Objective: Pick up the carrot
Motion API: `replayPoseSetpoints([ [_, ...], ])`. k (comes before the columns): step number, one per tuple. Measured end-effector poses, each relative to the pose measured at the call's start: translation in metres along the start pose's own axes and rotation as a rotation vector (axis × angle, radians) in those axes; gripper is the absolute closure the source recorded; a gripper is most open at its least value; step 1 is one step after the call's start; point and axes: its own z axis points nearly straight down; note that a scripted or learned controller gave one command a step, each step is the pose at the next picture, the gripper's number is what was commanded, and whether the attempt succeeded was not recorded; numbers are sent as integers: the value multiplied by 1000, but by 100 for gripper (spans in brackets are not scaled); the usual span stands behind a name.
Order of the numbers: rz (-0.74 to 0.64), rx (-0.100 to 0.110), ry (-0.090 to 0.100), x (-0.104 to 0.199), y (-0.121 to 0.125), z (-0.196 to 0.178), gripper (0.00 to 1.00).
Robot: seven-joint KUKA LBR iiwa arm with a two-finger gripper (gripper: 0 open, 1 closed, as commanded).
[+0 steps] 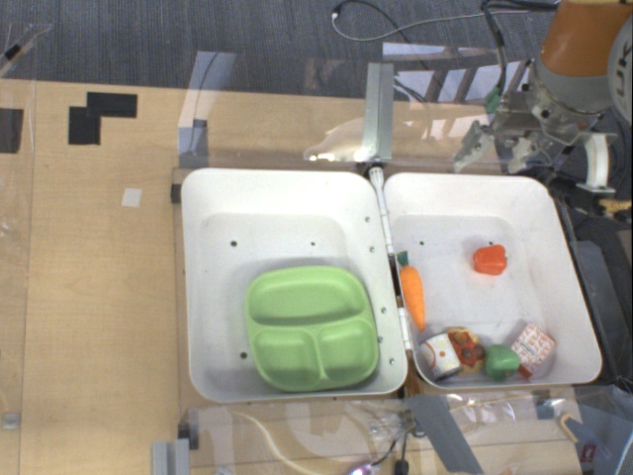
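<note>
From my screen, the carrot [411, 297] lay in the right bin [554, 226], tight against its left wall, with a small can [441, 353] just below it. The gripper [514, 139] hung above the bin's far edge, well apart from the carrot; I could not tell how it was set. A green tray [312, 327] sat in the left bin [213, 265].
</note>
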Motion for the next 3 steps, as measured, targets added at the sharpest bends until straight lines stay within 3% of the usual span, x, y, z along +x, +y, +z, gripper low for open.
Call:
replayPoseSetpoints([
  [1, 267, 4, 0, -18, 3, 33, 0],
  [2, 95, 1, 1, 32, -1, 76, 0],
  [3, 122, 2, 1, 67, -61, 92, 0],
])
